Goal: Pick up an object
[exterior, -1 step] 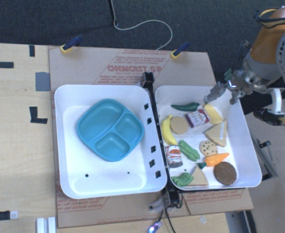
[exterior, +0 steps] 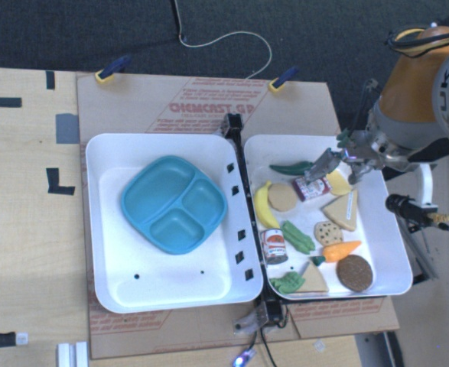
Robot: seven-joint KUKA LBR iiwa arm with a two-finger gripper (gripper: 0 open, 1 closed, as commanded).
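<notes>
Pincer (exterior: 333,161) poised over right bin (exterior: 388,228), above small purple-labelled packet (exterior: 313,187); cannot tell whether it grips. Good pick: descend straight onto packet, avoid green pepper (exterior: 291,168) just beside, cheese wedge (exterior: 343,211) nearby. Small can (exterior: 275,245) label unreadable. Cardboard (exterior: 201,107) farther off: red print, roughly "CHEMCAST".

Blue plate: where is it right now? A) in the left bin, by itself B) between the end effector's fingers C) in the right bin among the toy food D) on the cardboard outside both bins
A: the blue plate lies flat in the left bin, with no other item beside it.
</notes>
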